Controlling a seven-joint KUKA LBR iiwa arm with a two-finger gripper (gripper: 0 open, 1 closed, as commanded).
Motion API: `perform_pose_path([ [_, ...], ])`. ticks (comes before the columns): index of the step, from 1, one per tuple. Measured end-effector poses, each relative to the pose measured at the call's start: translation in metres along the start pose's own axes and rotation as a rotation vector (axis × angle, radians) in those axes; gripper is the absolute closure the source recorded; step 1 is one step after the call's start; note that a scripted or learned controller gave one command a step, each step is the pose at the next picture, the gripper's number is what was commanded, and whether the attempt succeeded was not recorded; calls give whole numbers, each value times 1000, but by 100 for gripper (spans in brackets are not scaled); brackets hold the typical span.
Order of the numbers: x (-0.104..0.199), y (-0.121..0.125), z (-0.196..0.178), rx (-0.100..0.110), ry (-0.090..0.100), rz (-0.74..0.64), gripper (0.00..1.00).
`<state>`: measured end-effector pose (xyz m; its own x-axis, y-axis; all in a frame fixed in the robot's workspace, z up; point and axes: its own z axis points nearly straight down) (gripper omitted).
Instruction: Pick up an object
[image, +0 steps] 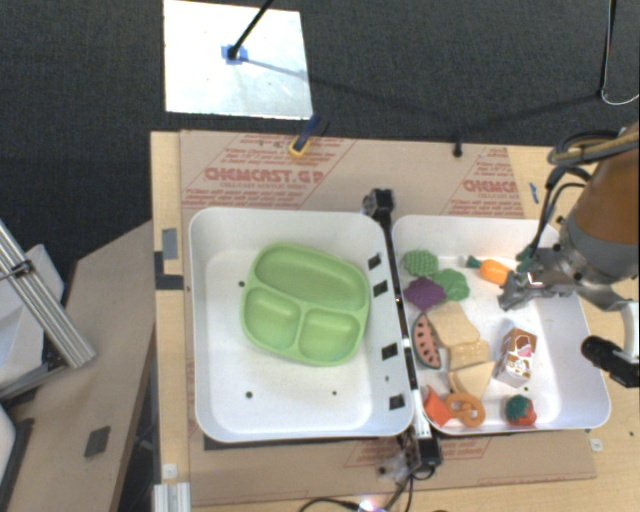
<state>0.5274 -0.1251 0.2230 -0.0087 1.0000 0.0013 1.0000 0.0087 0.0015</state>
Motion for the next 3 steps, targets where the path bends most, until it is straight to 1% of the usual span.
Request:
perform_pose_path([
  [1,54,-14,-11,0,1,-1,100],
  [2,106,-18,1,0,1,-1,100],
  [3,151,-49,-5,2,0,1,100],
])
